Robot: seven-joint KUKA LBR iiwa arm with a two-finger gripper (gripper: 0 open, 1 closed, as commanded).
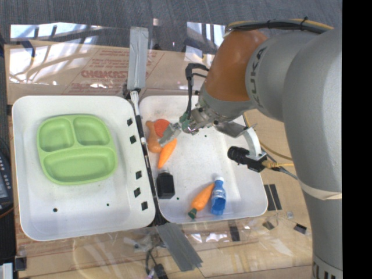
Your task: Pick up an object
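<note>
Beside the gripper [172, 130], carrot [167, 153] lengthwise, perhaps tip toward it.

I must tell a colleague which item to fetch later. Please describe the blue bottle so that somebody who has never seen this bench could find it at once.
Look at the right white bin, the one the grey arm reaches over, and go to its near edge. There a small blue bottle with a white cap lies beside a carrot. It is the only blue thing; its neighbours are orange or black.
</note>
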